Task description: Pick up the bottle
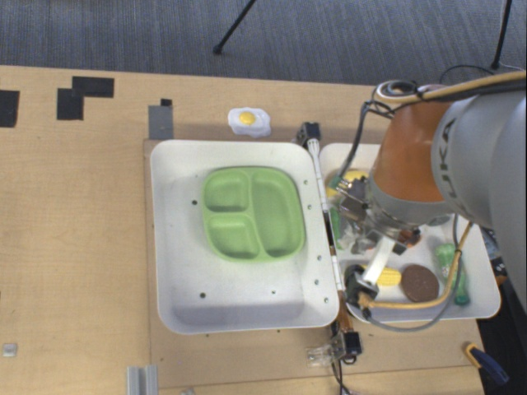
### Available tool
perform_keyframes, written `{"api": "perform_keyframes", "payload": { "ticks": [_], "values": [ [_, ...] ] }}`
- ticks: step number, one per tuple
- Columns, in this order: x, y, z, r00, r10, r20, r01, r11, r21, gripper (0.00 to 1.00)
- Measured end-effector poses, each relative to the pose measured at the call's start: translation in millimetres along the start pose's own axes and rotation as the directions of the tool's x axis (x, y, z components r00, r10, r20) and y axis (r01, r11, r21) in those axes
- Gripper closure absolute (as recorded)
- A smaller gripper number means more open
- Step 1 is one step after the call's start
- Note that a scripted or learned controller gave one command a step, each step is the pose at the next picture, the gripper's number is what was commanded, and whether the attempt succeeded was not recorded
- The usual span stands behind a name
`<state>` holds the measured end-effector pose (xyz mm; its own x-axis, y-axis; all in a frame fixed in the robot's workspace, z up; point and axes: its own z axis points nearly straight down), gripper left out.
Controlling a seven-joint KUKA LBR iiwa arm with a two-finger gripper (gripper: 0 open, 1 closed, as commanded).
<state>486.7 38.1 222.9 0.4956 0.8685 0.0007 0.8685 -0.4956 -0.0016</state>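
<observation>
**Gripper low in the right bin, bottle off to one side**

The grey arm's gripper (360,220) hangs over the left part of the right shallow white bin (486,307). Whether it is open or closed cannot be told. What looks like the slim green plastic bottle (449,263) lies by that bin's right wall, apart from the gripper. A good grasp would centre across its narrow body. The flat brown round disc (420,283) and small yellow piece (389,279) nearby could crowd the approach.

Green bottle (458,280), lying on its side, by the right bin's (484,307) right wall, top end partly hidden
</observation>
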Motion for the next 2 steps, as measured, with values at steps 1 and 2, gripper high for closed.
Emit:
{"api": "perform_keyframes", "payload": {
  "ticks": [1,2],
  "values": [
    [64.6,-37.2,20.1,0.991,-0.134,0.001,0.134,0.991,0.001,1.0],
    [119.0,-68.1,-16.5,0.996,-0.087,-0.001,0.087,0.996,-0.001,1.0]
  ]
}}
